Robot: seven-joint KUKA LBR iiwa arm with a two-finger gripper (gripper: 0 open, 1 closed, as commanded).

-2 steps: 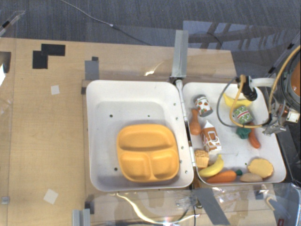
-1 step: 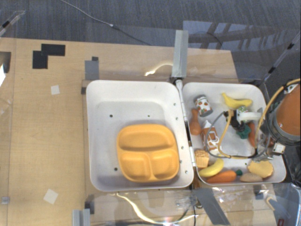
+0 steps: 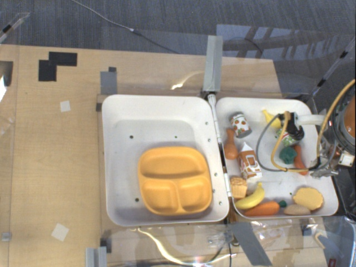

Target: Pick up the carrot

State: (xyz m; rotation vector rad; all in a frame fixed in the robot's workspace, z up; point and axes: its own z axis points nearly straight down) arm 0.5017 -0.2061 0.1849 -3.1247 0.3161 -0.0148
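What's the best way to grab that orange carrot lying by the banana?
Come straight down on the carrot and pinch across its thick middle: it lies flat and long by the bin's front wall, with the banana crowding one end.

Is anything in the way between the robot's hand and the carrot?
Nothing visible. Just bare bin floor lies between the gripper and the carrot. The carrot is crowded, though: a banana touches its left end, and it lies right along the bin's front wall.
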